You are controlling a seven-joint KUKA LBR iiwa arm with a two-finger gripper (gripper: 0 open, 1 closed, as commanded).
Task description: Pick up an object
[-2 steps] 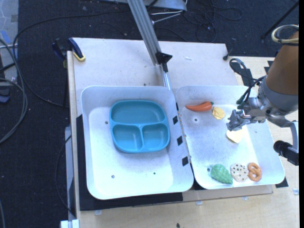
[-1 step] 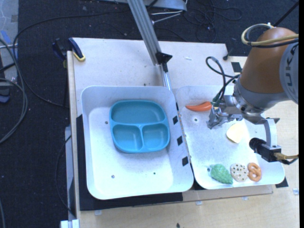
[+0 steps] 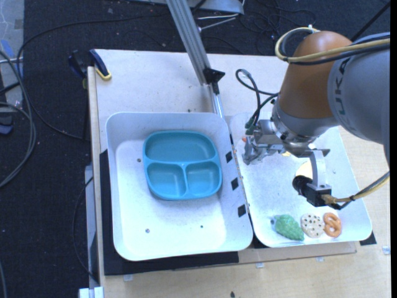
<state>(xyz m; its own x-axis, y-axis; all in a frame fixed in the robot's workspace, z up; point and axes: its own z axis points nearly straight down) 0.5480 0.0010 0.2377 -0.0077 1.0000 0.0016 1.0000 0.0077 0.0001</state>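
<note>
In the right bin [image 3: 273, 185], three small items lie along the near edge: a green leafy piece [image 3: 288, 226], a round speckled cracker [image 3: 312, 225] and an orange pretzel [image 3: 332, 224]. My gripper [image 3: 252, 149] hangs over the far left part of that bin, close to the wall shared with the left bin. It is well apart from the three items, and I see nothing held in it. The orange wrist band and grey arm [image 3: 316, 85] cover the bin's far side.
The left bin [image 3: 124, 185] holds a blue plate [image 3: 183, 164] with three compartments. A black cable fitting [image 3: 312, 191] hangs from the arm above the right bin. A slanted metal pole [image 3: 189, 33] rises behind the bins. Bare bench surrounds them.
</note>
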